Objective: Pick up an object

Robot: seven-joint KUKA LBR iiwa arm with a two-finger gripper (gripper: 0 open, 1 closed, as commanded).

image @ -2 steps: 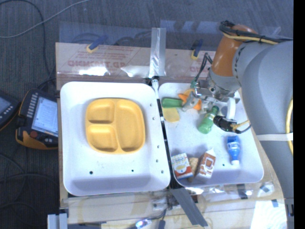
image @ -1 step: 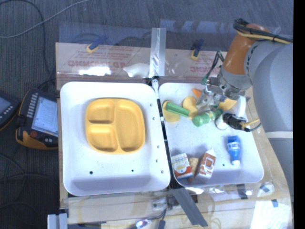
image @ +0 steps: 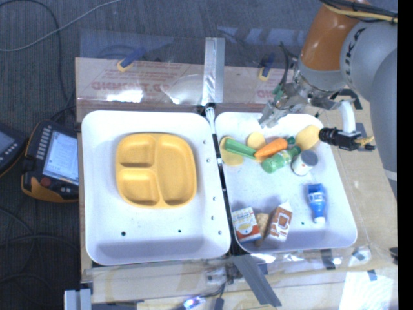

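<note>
Overhead: gripper above the right bin's far edge

Two white bins sit side by side. One yellow plate, with three compartments, lies in the left bin. The right bin carries the rest: one orange carrot lying across one green stick, two yellow lemons, one at the far right and one just beside the carrot's left end, one green pepper, one white cup, one blue bottle near the right wall, and two small cartons at the near edge, almost touching. The gripper hangs over the far rim of the right bin, just beyond the carrot cluster, fingers slightly apart with nothing between them. One teach pendant lies on the floor at left.
</note>
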